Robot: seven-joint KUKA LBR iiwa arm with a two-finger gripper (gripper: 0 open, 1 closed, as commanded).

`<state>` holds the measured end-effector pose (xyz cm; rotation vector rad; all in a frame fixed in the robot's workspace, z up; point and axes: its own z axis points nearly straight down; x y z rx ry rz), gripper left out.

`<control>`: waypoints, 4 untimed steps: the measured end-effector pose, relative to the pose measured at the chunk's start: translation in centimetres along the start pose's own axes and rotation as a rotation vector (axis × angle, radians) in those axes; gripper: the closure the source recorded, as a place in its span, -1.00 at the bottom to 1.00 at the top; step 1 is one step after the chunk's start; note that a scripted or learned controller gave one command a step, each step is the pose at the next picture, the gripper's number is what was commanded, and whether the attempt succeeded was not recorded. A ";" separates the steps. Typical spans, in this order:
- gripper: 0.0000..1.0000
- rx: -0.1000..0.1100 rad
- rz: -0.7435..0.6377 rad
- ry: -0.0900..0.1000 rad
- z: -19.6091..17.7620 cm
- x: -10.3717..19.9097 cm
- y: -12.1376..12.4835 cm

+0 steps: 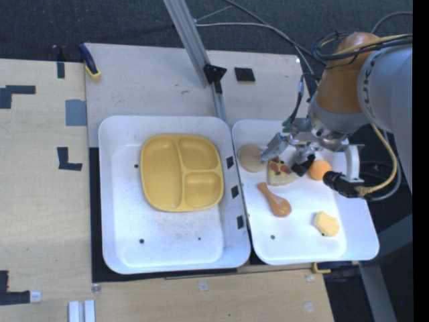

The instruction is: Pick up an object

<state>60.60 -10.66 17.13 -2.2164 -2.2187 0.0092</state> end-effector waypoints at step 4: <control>1.00 -0.011 0.000 0.000 -5.5 1.4 0.1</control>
